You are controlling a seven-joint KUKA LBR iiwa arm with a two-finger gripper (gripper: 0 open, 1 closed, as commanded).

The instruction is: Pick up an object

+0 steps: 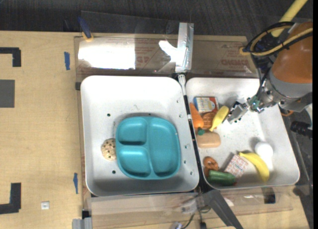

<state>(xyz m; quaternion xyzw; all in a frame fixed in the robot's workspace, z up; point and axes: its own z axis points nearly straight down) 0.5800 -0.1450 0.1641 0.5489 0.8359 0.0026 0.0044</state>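
My gripper (237, 112) hangs over the upper middle of the right bin (283, 123), reaching in from the right. Its tip sits just right of a small yellow banana (219, 117), close to it; whether they touch is unclear. Left of that banana lie an orange carrot (197, 118) and a small printed box (205, 104). Below them rests a pink sausage (208, 139). Nothing visibly hangs from the gripper.
Lower in the right bin lie a white egg (263, 150), a larger banana (257, 165), a pink packet (237, 165), a green cucumber (222, 177) and a brown pastry (210, 163). The left bin (99, 99) holds a teal divided plate (148, 146) and a cookie (108, 149).
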